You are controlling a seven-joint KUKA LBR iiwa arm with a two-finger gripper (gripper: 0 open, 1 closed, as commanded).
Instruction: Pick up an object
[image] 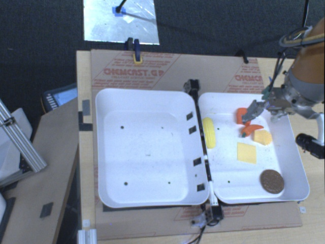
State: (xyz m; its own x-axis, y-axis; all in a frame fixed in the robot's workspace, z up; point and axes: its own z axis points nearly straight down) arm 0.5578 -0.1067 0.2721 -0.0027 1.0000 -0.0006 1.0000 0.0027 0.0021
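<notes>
The right bin (289, 136) holds several toy foods. A yellow corn cob (208, 132) lies along its left wall. An orange piece (241, 115) sits at the upper middle, with a second orange piece (252, 130) just below it. A small yellow block (263, 137), a flat yellow slice (247, 153) and a brown round cookie (272, 181) lie further toward the front. My gripper (256, 111) reaches in from the right and hangs low over the orange pieces, partly covering them. I see nothing lifted off the bin floor.
The left bin (147, 146) stands beside the right one, with black clips (195, 131) along the shared divider. The arm's grey body and orange band (307, 70) cover the right bin's far right corner. A metal sheet (121, 14) lies beyond the bench.
</notes>
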